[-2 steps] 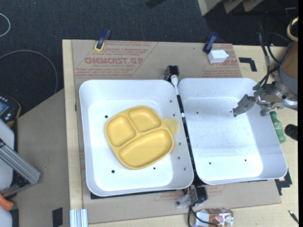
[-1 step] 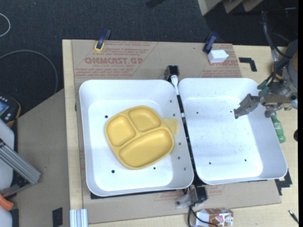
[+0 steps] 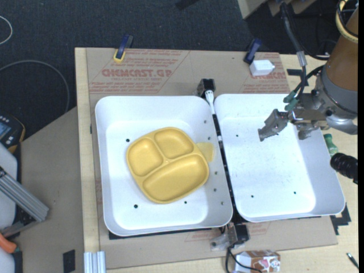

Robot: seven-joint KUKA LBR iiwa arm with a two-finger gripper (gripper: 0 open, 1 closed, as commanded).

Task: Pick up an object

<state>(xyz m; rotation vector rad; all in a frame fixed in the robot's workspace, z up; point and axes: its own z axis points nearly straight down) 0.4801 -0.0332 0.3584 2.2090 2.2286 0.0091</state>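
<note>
A yellow divided plate (image 3: 168,164) with three compartments lies flat in the middle of the left bin (image 3: 111,131). A small yellow piece (image 3: 206,151) pokes out from under its right edge. My gripper (image 3: 289,128) hangs over the upper right part of the right bin (image 3: 273,178), well to the right of the plate. Its two grey fingers (image 3: 272,125) are spread apart, open, with nothing between them.
A black divider clip (image 3: 206,87) sits at the top of the seam between the bins. A white block (image 3: 261,67) and blue clamps (image 3: 121,48) rest on the cardboard behind. Cables run along the arm at the right.
</note>
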